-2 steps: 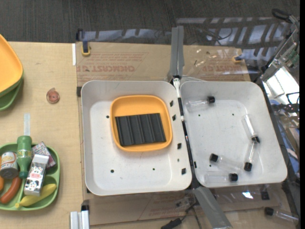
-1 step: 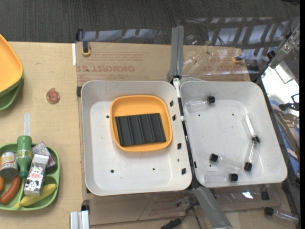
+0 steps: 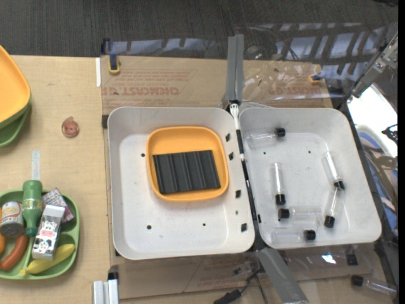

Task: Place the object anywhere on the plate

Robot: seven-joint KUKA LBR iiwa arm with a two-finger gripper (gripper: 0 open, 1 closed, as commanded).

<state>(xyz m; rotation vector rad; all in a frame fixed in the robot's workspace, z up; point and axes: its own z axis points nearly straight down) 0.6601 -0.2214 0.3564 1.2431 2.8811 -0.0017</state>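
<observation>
An orange plate (image 3: 187, 141) lies in the left white bin (image 3: 183, 230), slightly towards its far side. A dark ribbed rectangular pad (image 3: 187, 171) covers most of the plate's middle. The right white bin (image 3: 300, 154) holds several clear tubes with black caps. One tube (image 3: 262, 135) lies near the far left corner, another (image 3: 277, 181) stands lengthwise in the middle, and two more (image 3: 331, 168) (image 3: 331, 206) lie along the right side. Others rest by the near wall, among them a tube (image 3: 292, 236) close to the front rim.
On the wooden table to the left, a green plate (image 3: 69, 258) carries toy foods and a green bottle (image 3: 31, 204). Stacked orange and green dishes (image 3: 11, 103) sit at the far left edge, with a small pink object (image 3: 70, 127) nearby. Cardboard (image 3: 164, 84) lies behind the bins.
</observation>
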